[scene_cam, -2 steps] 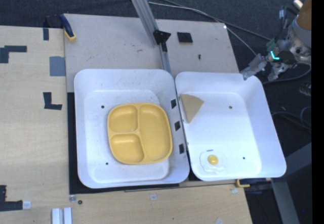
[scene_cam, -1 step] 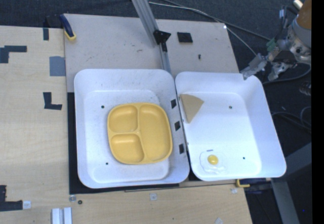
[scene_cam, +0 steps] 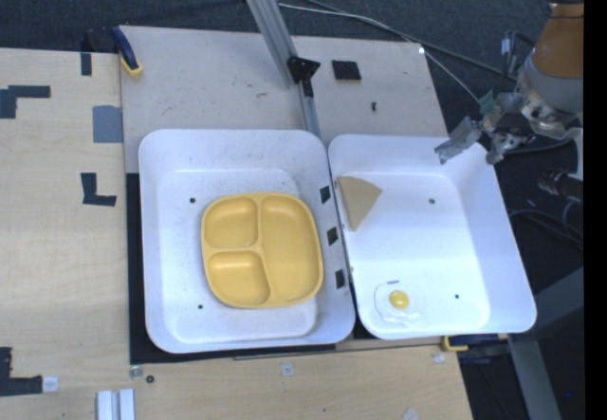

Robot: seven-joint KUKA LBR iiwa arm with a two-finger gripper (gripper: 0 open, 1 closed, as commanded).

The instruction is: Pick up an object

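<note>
A yellow divided plate (scene_cam: 261,249) lies in the middle of the left bin (scene_cam: 171,219). In the right bin (scene_cam: 474,247), a tan triangular piece (scene_cam: 358,198) rests against the left wall, and a small fried egg (scene_cam: 397,301) sits near the front edge. My gripper (scene_cam: 474,147) hangs over the right bin's far right corner, well away from all three objects. Its fingers (scene_cam: 454,147) are spread open with nothing between them.
A slanted metal pole (scene_cam: 275,20) crosses the bench behind the bins. Cables (scene_cam: 379,25) run across the dark floor at the back. Black tabs (scene_cam: 332,236) line the seam between the two bins. Tape marks dot the wooden bench on the left.
</note>
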